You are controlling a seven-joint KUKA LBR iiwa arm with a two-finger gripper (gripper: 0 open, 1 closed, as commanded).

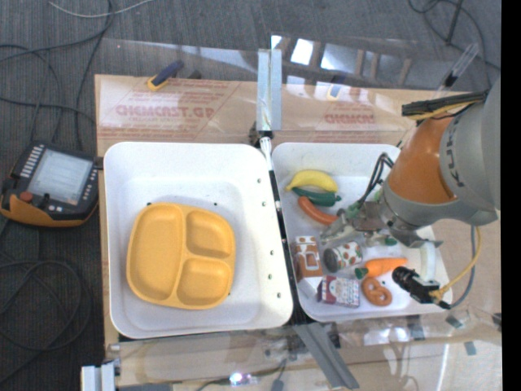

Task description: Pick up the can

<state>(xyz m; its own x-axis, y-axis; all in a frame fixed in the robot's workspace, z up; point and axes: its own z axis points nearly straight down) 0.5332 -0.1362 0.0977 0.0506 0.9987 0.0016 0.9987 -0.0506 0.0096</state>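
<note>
Seen from above at a slant, the desk (122, 116) carries two shallow white bins side by side. The left bin (122, 169) holds a yellow divided tray (181, 255) lying flat near its middle. The right bin (285, 218) is crowded with small things: a yellow banana (313, 180) near the far edge, a green pepper (321, 195) just in front of it, and a reddish sausage (316, 211) nearer still. The can (343, 257) lies on its side in the middle of the right bin, its grey end turned toward the left bin and its label spotted with red. Just left of it sits a small brown-and-white box (306, 257), in front of it a dark red packet (339, 292), and to its right an orange carrot (383, 265) above a brown pretzel (376, 291). The grey arm (460, 173) with its orange band reaches in from the right, and the gripper (352, 222) hangs over the right bin just beyond the can; whether its fingers are apart or together cannot be told, and nothing shows between them. On the floor left of the desk rests an orange-edged control pendant (50, 184).
</note>
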